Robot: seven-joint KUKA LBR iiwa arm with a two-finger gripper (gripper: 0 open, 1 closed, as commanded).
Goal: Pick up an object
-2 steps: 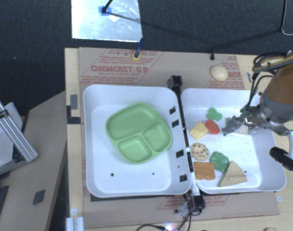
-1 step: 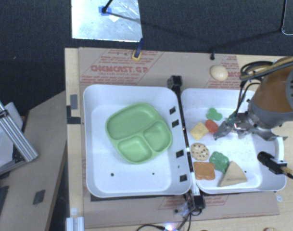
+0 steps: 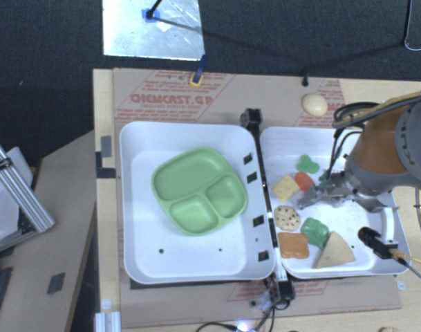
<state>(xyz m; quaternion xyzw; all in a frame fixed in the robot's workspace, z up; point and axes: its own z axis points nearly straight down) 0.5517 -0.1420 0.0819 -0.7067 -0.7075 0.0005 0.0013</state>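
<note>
The right bin point(image 3: 348, 138) holds several toy foods: a green piece point(image 3: 307, 163), a red piece point(image 3: 303, 180), a yellow cheese block point(image 3: 285, 187), a speckled cookie point(image 3: 287, 217), an orange toast slice point(image 3: 293, 245), a second green piece point(image 3: 314, 231) and a tan wedge point(image 3: 334, 252). My gripper point(image 3: 310, 199) hangs low over the middle of this bin. Its tip is just below and right of the red piece and above the second green piece. I see nothing lifted in it.
In the left bin point(image 3: 141, 254) lies a green divided plate point(image 3: 198, 190). A pale egg-shaped object point(image 3: 314, 104) rests on the cardboard behind the right bin. The arm point(image 3: 383, 151) covers the right bin's right side.
</note>
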